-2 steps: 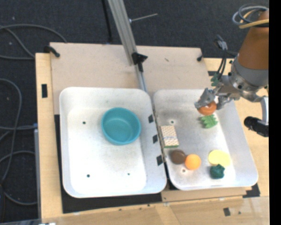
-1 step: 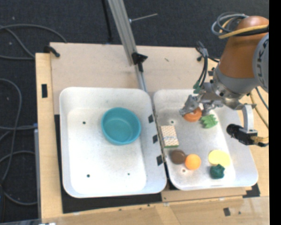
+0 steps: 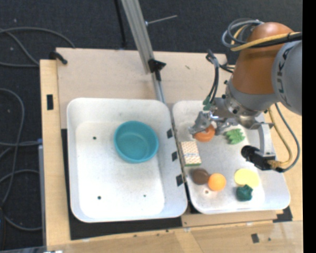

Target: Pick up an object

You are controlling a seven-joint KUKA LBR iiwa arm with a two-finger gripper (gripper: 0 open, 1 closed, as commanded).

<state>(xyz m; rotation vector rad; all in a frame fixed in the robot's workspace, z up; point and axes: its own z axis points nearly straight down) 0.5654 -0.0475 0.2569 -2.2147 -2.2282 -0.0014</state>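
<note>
Camera view: the gripper (image 3: 204, 124) hangs over the right bin (image 3: 276, 194), just above an orange piece (image 3: 204, 135). I cannot tell how it stands. Nearby lie a green piece (image 3: 234, 136), sponge (image 3: 190, 153) and ball (image 3: 216, 182). A teal bowl (image 3: 136, 141) sits in the left bin (image 3: 84, 194).

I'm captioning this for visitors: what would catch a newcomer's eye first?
The orange-banded arm reaching in from the right, its gripper low over an orange object in the right bin. Next, the teal bowl sitting alone in the left bin.
</note>
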